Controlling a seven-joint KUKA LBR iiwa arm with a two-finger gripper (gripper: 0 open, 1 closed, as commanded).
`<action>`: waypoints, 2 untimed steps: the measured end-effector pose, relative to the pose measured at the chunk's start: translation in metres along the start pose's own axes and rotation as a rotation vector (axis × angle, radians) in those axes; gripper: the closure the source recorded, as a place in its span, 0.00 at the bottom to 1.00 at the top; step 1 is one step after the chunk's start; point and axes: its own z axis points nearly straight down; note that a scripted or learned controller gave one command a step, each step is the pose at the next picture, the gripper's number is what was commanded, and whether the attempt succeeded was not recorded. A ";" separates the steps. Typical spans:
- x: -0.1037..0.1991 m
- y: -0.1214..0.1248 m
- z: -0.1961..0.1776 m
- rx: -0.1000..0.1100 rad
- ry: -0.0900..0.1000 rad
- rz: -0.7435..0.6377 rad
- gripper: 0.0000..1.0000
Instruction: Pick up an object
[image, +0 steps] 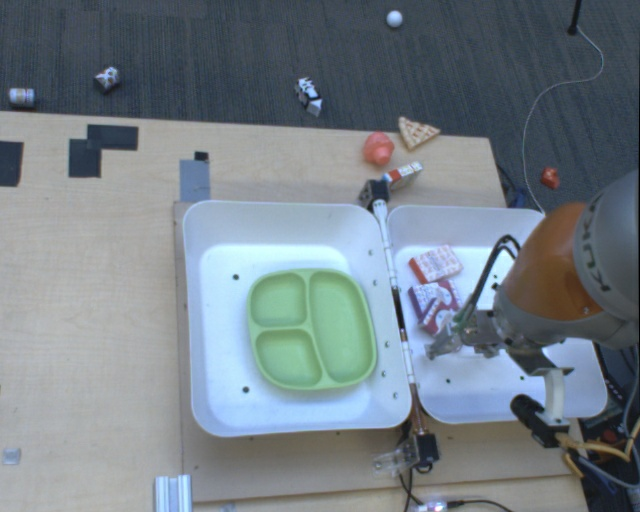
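Observation:
Two small red-and-white patterned boxes lie in the right bin (500, 400). One box (436, 264) is near the bin's far left corner, and the other (436, 303) sits just in front of it. My gripper (450, 338) is low over the bin, at the near edge of the second box and slightly to its right. The grey wrist and orange band (548, 275) cover the bin's right half. The view does not show whether anything is in the gripper.
A green three-compartment plate (310, 328) lies in the left bin (215, 300). Beyond the bins on the bench are a red ball (378, 148), a toy pizza slice (418, 131) and a small red-and-white tube (405, 173). Cables trail at the right.

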 end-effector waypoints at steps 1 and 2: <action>0.001 -0.002 0.011 0.006 0.000 0.002 0.00; 0.001 0.000 0.000 0.000 0.000 -0.001 1.00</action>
